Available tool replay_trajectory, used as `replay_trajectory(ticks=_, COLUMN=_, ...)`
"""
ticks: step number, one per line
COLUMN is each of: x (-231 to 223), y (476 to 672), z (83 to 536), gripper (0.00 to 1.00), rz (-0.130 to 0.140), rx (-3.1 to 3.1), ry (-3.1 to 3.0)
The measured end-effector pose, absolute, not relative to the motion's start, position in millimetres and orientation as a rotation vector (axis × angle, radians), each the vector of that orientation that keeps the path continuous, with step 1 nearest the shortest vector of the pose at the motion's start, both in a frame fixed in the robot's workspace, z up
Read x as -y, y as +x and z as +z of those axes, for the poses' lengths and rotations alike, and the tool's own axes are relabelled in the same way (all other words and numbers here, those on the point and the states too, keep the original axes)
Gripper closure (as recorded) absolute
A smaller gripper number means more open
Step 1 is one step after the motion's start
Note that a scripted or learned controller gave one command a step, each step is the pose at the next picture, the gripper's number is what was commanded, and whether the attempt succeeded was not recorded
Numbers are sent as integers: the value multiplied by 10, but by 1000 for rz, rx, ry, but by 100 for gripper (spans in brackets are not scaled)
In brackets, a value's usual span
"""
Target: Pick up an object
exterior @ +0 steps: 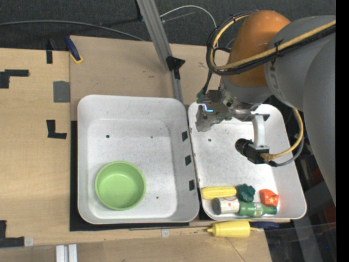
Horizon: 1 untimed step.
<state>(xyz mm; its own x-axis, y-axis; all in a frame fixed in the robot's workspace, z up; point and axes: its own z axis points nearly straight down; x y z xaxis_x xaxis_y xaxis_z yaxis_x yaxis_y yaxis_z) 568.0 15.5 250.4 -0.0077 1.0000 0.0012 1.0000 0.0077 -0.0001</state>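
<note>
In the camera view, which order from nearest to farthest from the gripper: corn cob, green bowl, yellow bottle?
Measured from the gripper:
1. Corn cob, right bin, near its front edge.
2. Green bowl, left bin, front corner.
3. Yellow bottle, on the bench outside the right bin.

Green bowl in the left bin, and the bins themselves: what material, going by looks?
Round green bowl: probably plastic, matte; uniform colour, soft shading, no sharp glints. Shallow white bins: likely moulded plastic, with rounded corners, a smooth, slightly glossy rim and dark speckles on the floor. Painted metal can't be excluded.
</note>
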Motion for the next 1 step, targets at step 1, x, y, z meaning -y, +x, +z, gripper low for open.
replay_trajectory(ticks=1, x=-657, y=5922, z=2543, gripper=100, rz=-2, rx=2229, ry=-2213)
